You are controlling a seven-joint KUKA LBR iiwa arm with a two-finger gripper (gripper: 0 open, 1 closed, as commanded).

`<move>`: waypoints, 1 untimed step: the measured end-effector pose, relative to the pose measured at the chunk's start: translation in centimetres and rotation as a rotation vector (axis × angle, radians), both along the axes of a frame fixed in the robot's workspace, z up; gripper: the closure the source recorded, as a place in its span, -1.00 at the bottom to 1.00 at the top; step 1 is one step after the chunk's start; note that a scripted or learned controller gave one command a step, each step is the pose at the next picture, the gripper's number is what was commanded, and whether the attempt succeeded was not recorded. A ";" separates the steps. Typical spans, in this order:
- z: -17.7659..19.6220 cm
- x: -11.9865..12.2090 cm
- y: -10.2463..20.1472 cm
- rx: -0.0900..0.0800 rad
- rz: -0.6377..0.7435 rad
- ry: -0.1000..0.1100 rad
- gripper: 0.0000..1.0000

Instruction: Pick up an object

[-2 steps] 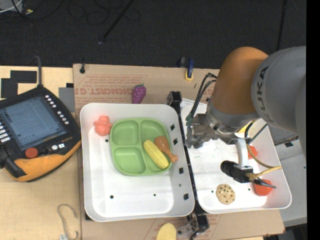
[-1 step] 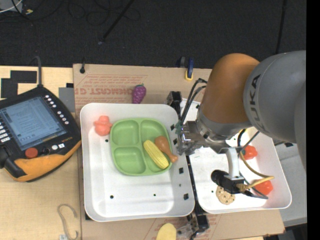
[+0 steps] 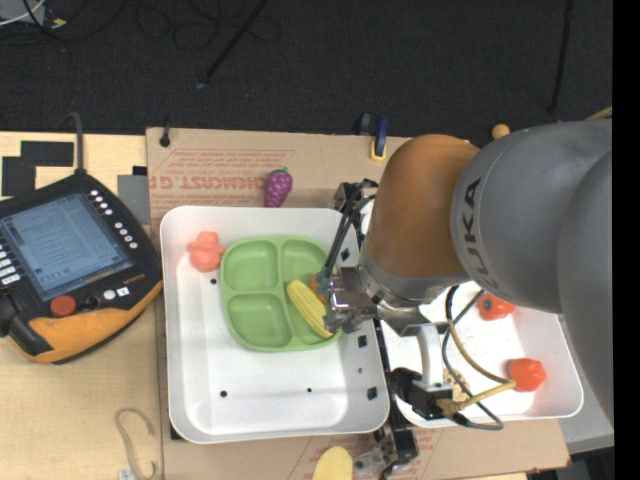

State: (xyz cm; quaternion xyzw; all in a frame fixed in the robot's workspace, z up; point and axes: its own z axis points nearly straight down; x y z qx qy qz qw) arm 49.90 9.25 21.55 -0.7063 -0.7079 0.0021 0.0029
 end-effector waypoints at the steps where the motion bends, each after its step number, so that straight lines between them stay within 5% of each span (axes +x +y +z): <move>1: 2.3 -0.7 1.7 -0.001 -0.001 -0.005 1.00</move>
